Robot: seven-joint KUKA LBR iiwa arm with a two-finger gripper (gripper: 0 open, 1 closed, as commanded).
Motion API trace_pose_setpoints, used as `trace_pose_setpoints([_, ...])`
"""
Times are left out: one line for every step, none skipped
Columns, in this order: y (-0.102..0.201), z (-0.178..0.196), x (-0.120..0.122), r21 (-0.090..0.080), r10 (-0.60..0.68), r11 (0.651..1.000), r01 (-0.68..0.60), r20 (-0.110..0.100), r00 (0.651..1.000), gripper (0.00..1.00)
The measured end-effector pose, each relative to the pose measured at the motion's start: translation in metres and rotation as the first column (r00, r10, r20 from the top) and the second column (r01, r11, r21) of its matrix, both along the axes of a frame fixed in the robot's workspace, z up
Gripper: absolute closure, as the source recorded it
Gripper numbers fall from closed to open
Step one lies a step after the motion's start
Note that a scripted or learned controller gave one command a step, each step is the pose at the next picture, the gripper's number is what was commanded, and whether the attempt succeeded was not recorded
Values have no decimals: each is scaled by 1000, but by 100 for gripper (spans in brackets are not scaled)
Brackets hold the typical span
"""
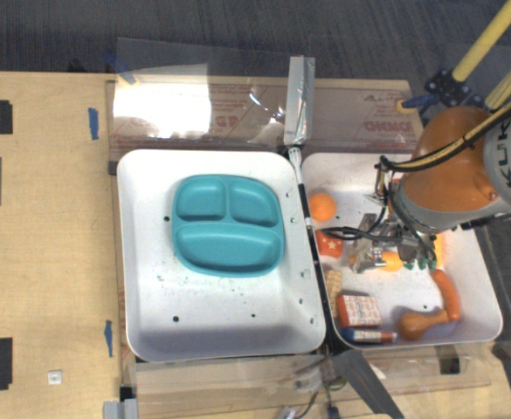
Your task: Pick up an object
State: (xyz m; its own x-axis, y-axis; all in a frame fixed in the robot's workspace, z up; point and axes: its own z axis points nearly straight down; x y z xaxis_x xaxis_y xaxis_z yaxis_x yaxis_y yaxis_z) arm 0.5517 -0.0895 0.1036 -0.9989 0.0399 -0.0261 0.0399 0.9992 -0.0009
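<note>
- Camera view: we look down at a slant on two white bins side by side; the left bin (150, 321) sits at frame centre, the right bin (486, 308) at centre right.
- In the left bin we see a teal divided plate (229, 225), lying flat in its upper half.
- The arm (452, 168), with its orange band, reaches in from the right edge and hangs over the upper half of the right bin.
- The gripper (379, 253) points down into the middle of that bin amid cables; we cannot tell how far its jaws are open, nor whether anything sits between them.
- An orange ball (323, 207) lies in the right bin's upper left, near the divider.
- A red packet (330, 245) lies just below the ball, just left of the gripper.
- A small box (359, 309) rests low in the bin, with a marker (369, 335) along the bottom wall under it.
- A sausage (448, 291) lies at lower right, and a brown drumstick-like piece (423, 322) beside its lower end.
</note>
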Motion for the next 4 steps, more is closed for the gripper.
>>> trace_pose_setpoints([3,88,94,1,4,1000,-4,-9,1000,100])
trace_pose_setpoints([-1,-11,80,1,100,995,-100,-14,995,100])
trace_pose_setpoints([0,-13,79,1,100,995,-100,-18,995,0])
trace_pose_setpoints([-6,-13,27,0,108,994,-108,-15,994,0])
